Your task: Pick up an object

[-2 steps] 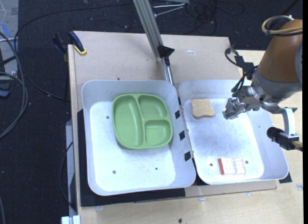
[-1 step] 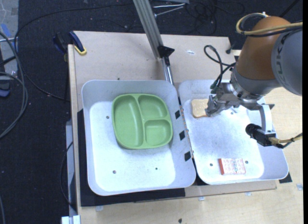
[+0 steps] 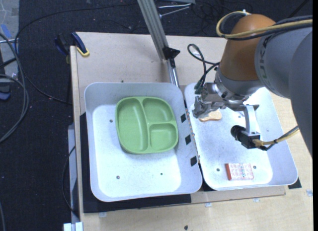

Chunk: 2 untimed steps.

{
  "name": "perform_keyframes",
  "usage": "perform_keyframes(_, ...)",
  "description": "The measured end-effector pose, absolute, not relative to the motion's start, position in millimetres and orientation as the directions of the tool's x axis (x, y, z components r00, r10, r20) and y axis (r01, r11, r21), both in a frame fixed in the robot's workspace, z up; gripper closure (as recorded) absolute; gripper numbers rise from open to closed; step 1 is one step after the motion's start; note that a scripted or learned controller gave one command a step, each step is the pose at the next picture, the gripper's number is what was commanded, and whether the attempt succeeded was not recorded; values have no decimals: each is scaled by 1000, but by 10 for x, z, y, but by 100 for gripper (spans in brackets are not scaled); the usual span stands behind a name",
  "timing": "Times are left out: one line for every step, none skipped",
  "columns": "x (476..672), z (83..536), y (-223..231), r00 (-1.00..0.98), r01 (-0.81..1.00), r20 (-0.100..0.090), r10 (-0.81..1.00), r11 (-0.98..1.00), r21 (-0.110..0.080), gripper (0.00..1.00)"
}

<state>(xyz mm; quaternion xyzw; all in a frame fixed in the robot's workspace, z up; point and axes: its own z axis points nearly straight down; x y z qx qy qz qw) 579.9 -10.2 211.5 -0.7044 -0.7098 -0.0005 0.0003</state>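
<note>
Pincer (image 3: 204,107) of the grey arm hung low over the right bin's (image 3: 278,175) far left corner, directly above a small tan, bread-like piece (image 3: 210,116); whether it pinched the piece could not be told. That piece looked light and soft, best taken across its narrow width. A flat red-and-white packet (image 3: 240,171) lay near the front; a green divided plate (image 3: 147,124) sat in the left bin (image 3: 99,175).
</note>
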Motion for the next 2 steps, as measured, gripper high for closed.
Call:
perform_keyframes(5992,2242,346,-7,1000,1,1000,7,4,100)
perform_keyframes(6094,2333,950,-8,1000,2,1000,8,3,100)
